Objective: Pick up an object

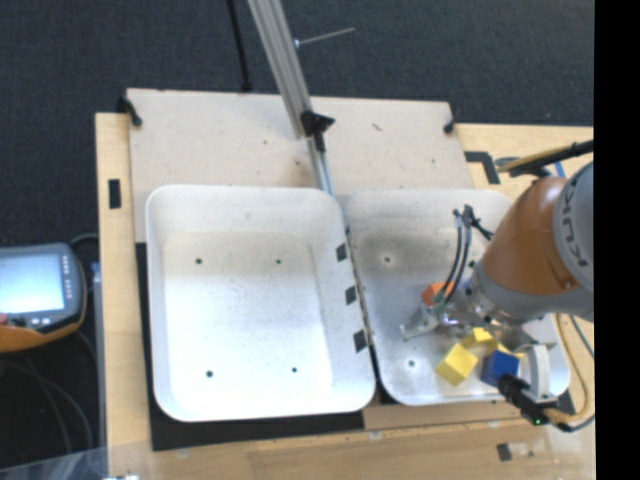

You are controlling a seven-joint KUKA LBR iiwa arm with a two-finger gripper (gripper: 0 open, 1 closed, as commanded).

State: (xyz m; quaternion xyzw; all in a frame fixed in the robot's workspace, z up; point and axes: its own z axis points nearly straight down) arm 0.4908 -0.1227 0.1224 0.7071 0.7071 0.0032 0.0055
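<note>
A small grey screen device (38,288) sits at the far left, off the bench. Next comes the left white bin (250,303), a shallow tray with a speckled floor. A metal pole (285,63) slants down from the top of the view to the seam between the two bins. The right white bin (400,258) touches the left one along that seam.

Low in the right bin lie the objects: a yellow block (457,364), a blue block (500,367) just beside it on the right, and a small orange piece (434,292) higher up — partly hidden by cables.

The arm (535,253), orange-banded, reaches in from the right over this bin. Its gripper (432,322) hangs just above the yellow block — how far it is open I cannot tell, and nothing can be seen held in it.
</note>
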